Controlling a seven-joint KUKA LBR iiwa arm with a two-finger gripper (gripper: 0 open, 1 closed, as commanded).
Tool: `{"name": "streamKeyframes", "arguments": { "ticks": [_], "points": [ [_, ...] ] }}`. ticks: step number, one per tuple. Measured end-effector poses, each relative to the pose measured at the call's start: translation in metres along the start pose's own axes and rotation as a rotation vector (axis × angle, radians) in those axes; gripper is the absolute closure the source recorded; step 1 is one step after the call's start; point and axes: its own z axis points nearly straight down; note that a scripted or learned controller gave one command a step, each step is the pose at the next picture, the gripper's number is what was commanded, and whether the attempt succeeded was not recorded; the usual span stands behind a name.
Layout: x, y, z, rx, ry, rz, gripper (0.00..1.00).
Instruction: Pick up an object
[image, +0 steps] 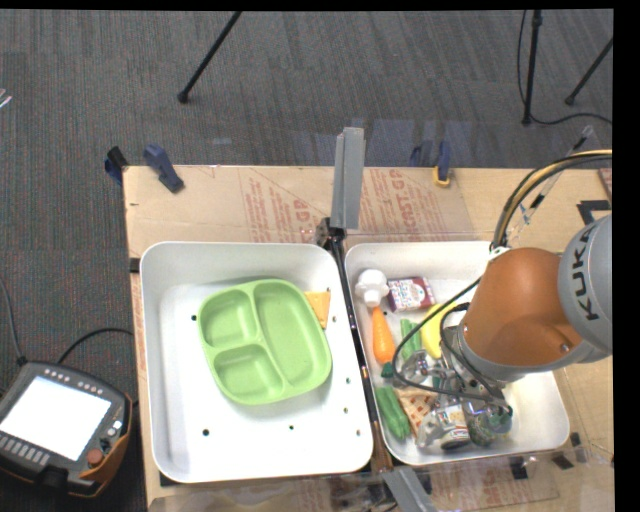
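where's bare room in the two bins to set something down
Left bin: bare floor runs in front of the green divided plate, along the near wall, and in a strip along its left wall. Right bin: crowded; the carrot, white bottle and other items sit by the arm, with bare floor in the near-right corner.

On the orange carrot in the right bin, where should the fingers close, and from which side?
Judging by its pose, grip the carrot across its thick middle, coming straight down from above. It lies flat, long axis running toward the bin's far wall, so closing across its narrow width should hold best.
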Motion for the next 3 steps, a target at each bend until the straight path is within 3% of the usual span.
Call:
{"name": "streamKeyframes", "arguments": {
  "ticks": [1, 2, 3],
  "points": [
    [-0.052, 0.0, -0.001, 0.0, -0.003, 0.171, 0.0],
    [0.01, 0.007, -0.001, 0.001, -0.004, 0.372, 0.0],
    [-0.027, 0.003, -0.001, 0.0, -0.002, 0.479, 0.0]
  ]
}}
